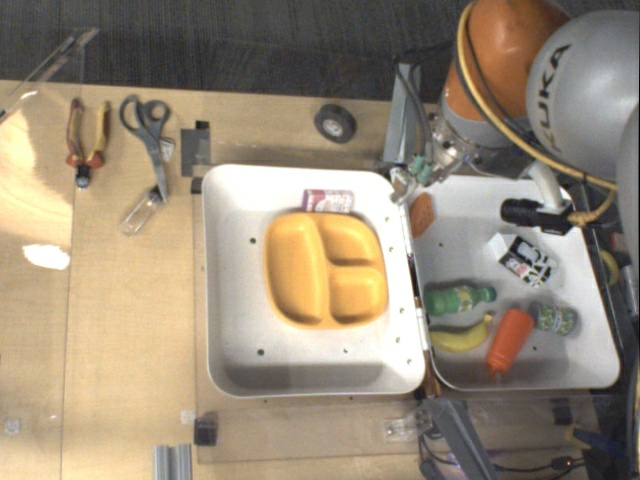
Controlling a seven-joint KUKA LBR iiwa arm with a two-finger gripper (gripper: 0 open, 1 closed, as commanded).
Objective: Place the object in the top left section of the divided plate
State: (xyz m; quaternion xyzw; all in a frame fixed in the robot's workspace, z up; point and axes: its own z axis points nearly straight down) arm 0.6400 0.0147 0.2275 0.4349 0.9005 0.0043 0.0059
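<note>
A yellow divided plate (325,268) lies in the middle of the left white bin (235,348). It has one long section on its left and two smaller sections on its right. My gripper (412,175) hangs over the wall between the two bins, near their far edge. Just below it, a small reddish-brown object (421,213) lies at the far left corner of the right bin (590,368); whether the gripper touches it is unclear. The grey arm with its orange band (500,38) covers the far right.
A small purple and white packet (328,200) lies behind the plate. The right bin holds a green bottle (458,297), a banana (460,339), a carrot (508,340), a small can (553,318) and a black and white box (527,258). Scissors (150,138), pliers (85,138) and a tape roll (335,123) lie on the bench.
</note>
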